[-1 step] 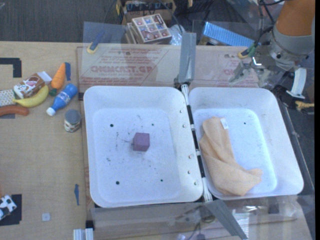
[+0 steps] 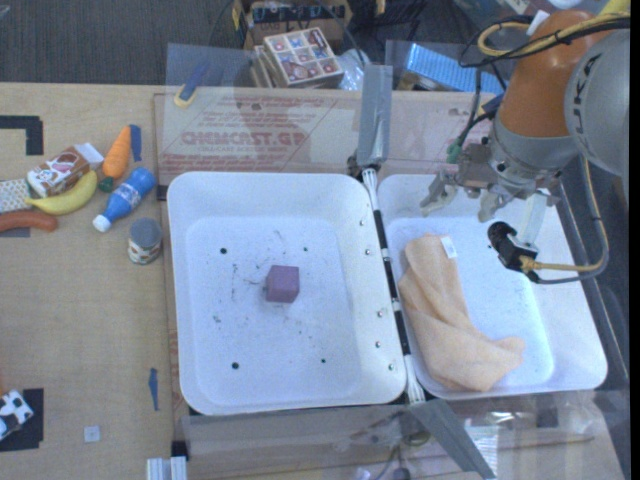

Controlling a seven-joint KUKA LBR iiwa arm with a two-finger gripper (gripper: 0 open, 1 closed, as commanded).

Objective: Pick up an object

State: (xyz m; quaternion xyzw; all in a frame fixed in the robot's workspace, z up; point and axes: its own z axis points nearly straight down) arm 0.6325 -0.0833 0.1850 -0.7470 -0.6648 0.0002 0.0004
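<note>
- So, the biggest worry from here: the gripper point(image 2: 465, 206) sits up over the far end of the peach-coloured folded cloth point(image 2: 445, 313), not over its middle. A straight drop would, I reckon, catch just the cloth's top corner or bare bin floor beyond it.
- Soft fabric is a pain too. A pinch on one loose layer could let the cloth unfold and slide out on the lift, or the fingertips could jam against the floor of the shallow white plastic bin point(image 2: 565, 318) that holds the cloth.
- The far wall of that bin is close behind the cloth's far end, so clipping the rim on the way down looks possible.
- The other candidate is the small purple cube point(image 2: 282, 284), well off to the camera-left of the cloth, over the divider in the second white bin point(image 2: 330, 353). It sits alone with room around it. I'd call it the easier grab, but it's a long reach.
- Pose: the grey arm with its orange band point(image 2: 545, 78) comes in from beyond the cloth's far end on the camera-right side, wrist pointing down, clearly above the cloth and not touching it.
- Fingers look spread wide with nothing between them, so nothing is picked up yet.
</note>
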